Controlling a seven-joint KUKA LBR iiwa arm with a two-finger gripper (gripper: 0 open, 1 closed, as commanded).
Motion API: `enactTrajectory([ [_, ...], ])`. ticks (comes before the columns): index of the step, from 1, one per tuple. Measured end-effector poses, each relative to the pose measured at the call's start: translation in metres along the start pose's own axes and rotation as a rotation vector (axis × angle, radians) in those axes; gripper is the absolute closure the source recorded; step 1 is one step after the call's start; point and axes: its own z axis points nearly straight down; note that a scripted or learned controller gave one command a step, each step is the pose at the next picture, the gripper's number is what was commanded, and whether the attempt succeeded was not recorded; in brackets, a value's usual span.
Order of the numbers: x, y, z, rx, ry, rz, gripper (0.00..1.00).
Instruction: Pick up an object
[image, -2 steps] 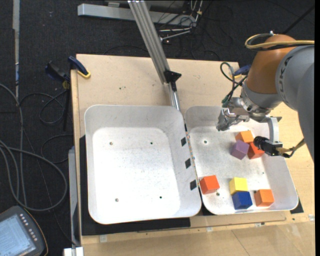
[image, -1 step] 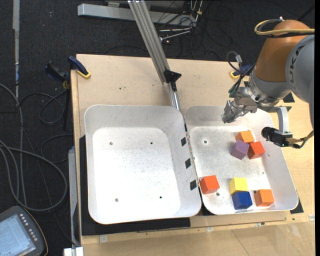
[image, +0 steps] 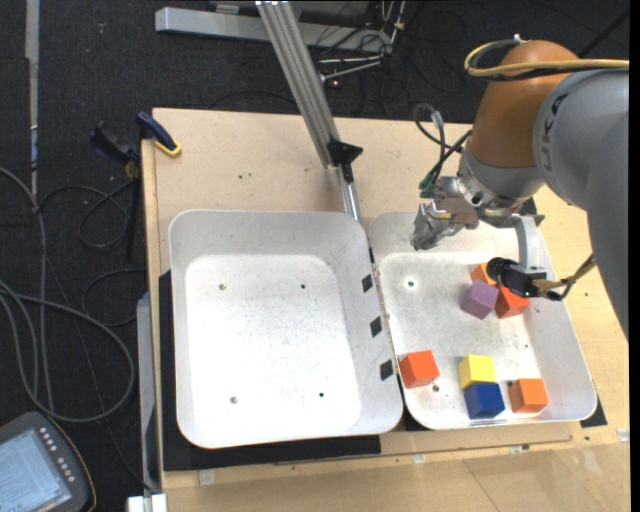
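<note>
arm: grey KUKA arm with orange band (image: 520, 90), reaching in from right of frame
gripper: two-finger metal gripper (image: 432, 232) over upper rim of right white bin (image: 560, 340); grasp state: can't tell, nothing seen held
targets: purple cube (image: 480, 299) mid-right, orange block (image: 512, 302) touching it; orange cube (image: 419, 368), yellow cube (image: 477, 371), blue cube (image: 484, 400), orange cube (image: 528, 395) lower right
left white bin (image: 190, 330): centre-left
step: approach not done
tip: go for lone orange cube at lower centre, apart from neighbours; descend square to faces

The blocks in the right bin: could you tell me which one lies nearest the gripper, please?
The purple block, at the far side of the right bin below the gripper. The yellow and blue ones sit along the near edge.
</note>
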Motion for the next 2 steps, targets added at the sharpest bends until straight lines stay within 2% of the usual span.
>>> enactTrajectory([
  [1, 0.06, -0.016, -0.007, 0.0, 0.001, -0.001, 1.0],
  [2, 0.115, -0.017, -0.007, 0.0, 0.0, -0.001, 1.0],
])
